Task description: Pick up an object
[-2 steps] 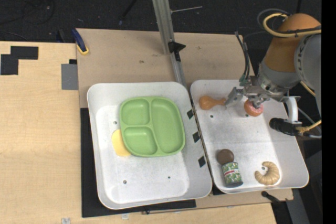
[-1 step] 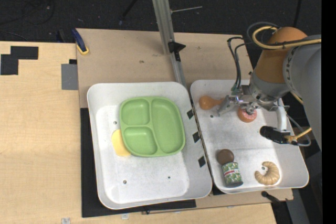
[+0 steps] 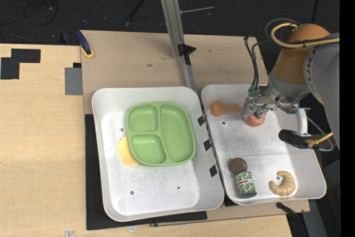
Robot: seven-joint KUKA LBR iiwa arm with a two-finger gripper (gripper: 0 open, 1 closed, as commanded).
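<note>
While over pink item (image 3: 255, 119): descent should be kept centred.
Gripper (image 3: 255, 110): grip state cannot be told.

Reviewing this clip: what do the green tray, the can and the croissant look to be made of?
Green tray: looks like moulded plastic, matte, one even light green with rounded dividers. Can: probably metal under a printed green label, with a pale top; too small to be sure. Croissant: likely a plastic or rubber toy, tan and smooth with a slight sheen on its ridges.
</note>
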